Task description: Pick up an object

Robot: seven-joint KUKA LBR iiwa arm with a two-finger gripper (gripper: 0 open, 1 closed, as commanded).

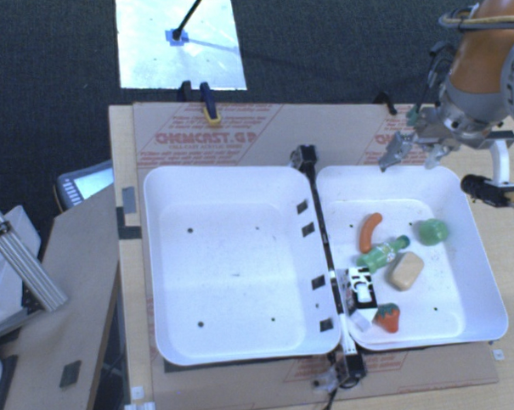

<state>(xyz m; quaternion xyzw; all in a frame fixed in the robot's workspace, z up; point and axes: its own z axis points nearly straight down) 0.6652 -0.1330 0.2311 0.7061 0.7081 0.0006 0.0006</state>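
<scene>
- The gripper hangs over the back rim of the right bin, up near the bin's far edge, with nothing between its fingers
- Its two fingers stand spread apart, one toward the bin's back left, one nearer the back middle
- Inside the right bin, an orange sausage lies left of centre, tilted
- A green bottle lies just below the sausage, touching the tan bread at its lower right
- A green ball sits toward the bin's right wall, just above the bread
- A black and white block rests near the bin's left wall, with a red and orange piece just below it at the front
- The left bin sits against the right bin's left wall
</scene>
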